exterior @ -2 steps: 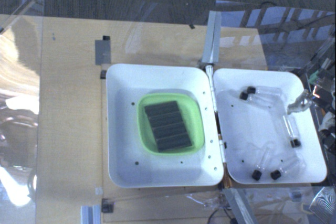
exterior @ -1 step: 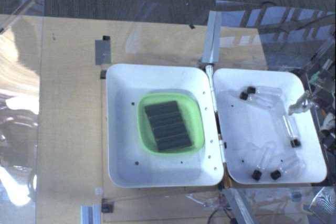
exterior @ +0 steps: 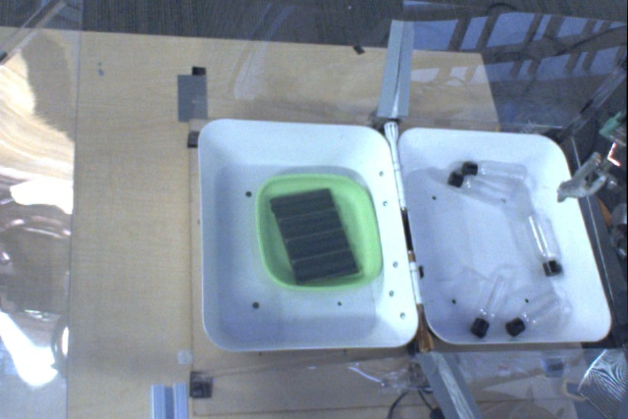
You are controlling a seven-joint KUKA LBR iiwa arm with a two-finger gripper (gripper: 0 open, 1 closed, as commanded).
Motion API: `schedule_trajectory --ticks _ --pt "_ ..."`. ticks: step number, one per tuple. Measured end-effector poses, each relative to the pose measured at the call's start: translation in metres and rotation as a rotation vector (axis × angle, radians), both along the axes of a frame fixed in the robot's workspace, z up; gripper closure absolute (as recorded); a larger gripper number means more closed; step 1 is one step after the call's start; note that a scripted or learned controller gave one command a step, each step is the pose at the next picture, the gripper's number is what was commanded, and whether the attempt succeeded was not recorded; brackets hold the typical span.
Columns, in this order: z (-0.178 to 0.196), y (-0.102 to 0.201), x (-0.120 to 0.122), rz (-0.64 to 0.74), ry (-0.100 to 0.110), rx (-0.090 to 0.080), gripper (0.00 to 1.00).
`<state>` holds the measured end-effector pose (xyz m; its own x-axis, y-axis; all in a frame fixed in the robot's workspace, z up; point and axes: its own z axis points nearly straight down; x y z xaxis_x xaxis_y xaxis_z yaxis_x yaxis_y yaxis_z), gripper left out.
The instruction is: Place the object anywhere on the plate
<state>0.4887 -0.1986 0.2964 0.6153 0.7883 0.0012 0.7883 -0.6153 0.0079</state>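
A square green plate (exterior: pixel 319 235) sits in the left white bin (exterior: pixel 226 240). A dark grey ridged block (exterior: pixel 314 235) lies on the plate, turned slightly off square, and fills most of its middle. At the right edge of the view, a grey part of my gripper (exterior: pixel 586 178) hangs over the right rim of the right bin (exterior: pixel 496 231), far from the plate and the block. Nothing can be seen in it.
Several clear plastic tubes with black caps lie in the right bin: one near the back left (exterior: pixel 483 178), one at the right (exterior: pixel 542 244), others along the front (exterior: pixel 498 309). A grey metal bar (exterior: pixel 395 74) stands behind the joint between the bins.
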Motion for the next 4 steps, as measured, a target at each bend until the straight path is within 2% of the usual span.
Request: schedule_trajectory --ticks 1,4 --pt "-0.012 0.001 0.0 -0.002 0.003 0.002 0.0" --pt "-0.055 0.009 0.0 -0.141 0.003 0.003 0.0"
